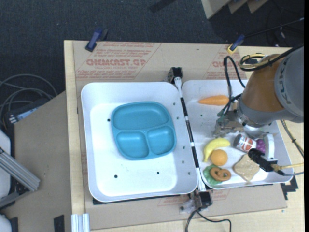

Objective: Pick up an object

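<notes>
The jaws [227, 124] are seen low in the right bin [193, 88], just under the grey wrist and the orange band, which cover much of them from above. How far they are parted cannot be told, and nothing can be seen held between them. They appear to be aimed straight down at bare bin floor, probably so that a descent onto a nearby item can be made without knocking the others.

Just below the jaws lies a banana [215, 146], and touching it on its lower side an orange [219, 157]. Beyond these, near the bin's front rim, a pretzel on a green piece [217, 174] is set, with a slice of bread [246, 169] beside it. Close to the right of the jaws, partly under the wrist, a small can [246, 142] lies on its side. Above the jaws, apart from the cluster, a carrot [214, 100] rests alone, which would make it the easiest to close on cleanly.

Well off to the left, across the divider, a blue sectioned plate [143, 129] sits in the left bin [91, 129]. Both bins are carried on the brown surface [120, 57].
</notes>
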Controlling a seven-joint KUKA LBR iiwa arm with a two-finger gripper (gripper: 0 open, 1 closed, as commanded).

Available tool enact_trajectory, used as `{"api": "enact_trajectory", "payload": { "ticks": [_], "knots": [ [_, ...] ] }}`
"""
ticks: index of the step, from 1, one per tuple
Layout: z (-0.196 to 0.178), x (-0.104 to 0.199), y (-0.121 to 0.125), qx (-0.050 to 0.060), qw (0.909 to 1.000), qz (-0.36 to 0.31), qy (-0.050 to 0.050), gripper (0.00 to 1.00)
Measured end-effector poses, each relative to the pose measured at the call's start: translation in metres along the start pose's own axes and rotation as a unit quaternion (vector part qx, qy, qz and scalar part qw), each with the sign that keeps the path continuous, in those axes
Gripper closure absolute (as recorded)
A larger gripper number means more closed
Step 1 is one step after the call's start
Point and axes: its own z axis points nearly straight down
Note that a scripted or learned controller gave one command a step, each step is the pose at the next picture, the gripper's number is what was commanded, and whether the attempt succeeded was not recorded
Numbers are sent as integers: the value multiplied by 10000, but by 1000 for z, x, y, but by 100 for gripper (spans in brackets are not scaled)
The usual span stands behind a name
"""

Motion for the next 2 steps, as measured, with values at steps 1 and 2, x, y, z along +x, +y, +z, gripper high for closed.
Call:
{"api": "enact_trajectory", "payload": {
  "ticks": [1, 2],
  "knots": [
    [0, 0, 0, 3, 10000, 0, 1, 0],
    [-76, -56, 55, -22, 10000, -2, -15, 0]
  ]
}}
